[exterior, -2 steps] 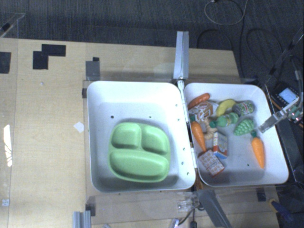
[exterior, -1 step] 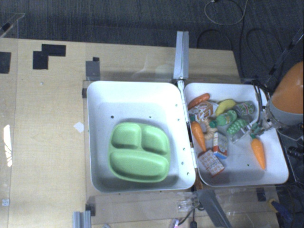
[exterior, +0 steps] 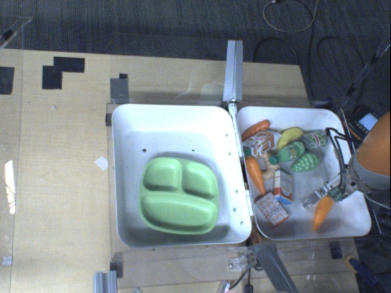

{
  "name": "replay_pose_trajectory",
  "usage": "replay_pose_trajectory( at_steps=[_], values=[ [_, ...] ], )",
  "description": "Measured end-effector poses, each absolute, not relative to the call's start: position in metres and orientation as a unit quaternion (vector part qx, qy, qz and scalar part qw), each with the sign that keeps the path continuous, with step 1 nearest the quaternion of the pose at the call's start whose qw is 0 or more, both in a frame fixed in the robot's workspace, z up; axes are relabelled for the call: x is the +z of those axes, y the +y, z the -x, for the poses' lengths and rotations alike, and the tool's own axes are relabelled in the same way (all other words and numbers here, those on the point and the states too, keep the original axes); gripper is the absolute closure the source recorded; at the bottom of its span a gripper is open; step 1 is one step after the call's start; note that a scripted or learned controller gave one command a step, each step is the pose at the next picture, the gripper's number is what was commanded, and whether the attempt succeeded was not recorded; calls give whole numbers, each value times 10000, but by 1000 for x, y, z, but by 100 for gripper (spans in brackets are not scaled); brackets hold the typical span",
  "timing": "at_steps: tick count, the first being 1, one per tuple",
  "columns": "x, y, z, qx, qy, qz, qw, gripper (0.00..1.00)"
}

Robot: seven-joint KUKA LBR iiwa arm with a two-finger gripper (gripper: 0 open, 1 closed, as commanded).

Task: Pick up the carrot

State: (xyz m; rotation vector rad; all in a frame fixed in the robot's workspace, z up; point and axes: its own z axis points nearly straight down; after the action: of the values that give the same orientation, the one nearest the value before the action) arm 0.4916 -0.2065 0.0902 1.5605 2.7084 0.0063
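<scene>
two shallow white bins sit side by side. left bin holds a green three-compartment plastic plate. right bin holds mixed toy food, including an orange carrot along its left wall. at far right, the gripper has its fingers closed on a second orange carrot.

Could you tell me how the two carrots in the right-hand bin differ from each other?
The left carrot lies by the bin's left wall, apart from the hand; the right carrot sits at the hand, near the right side. The left carrot's tip points down-right; the right carrot's points down-left. Both are orange and tapered, in the same bin.
</scene>
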Motion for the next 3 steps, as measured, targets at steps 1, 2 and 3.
replay_pose_trajectory(
  at_steps=[1,2,3],
  values=[
    [91,-182,-493,2,9333,-3589,107,0],
    [102,-180,-495,22,9331,-3594,118,100],
    [231,-152,-490,7,9523,-3051,55,100]
  ],
)
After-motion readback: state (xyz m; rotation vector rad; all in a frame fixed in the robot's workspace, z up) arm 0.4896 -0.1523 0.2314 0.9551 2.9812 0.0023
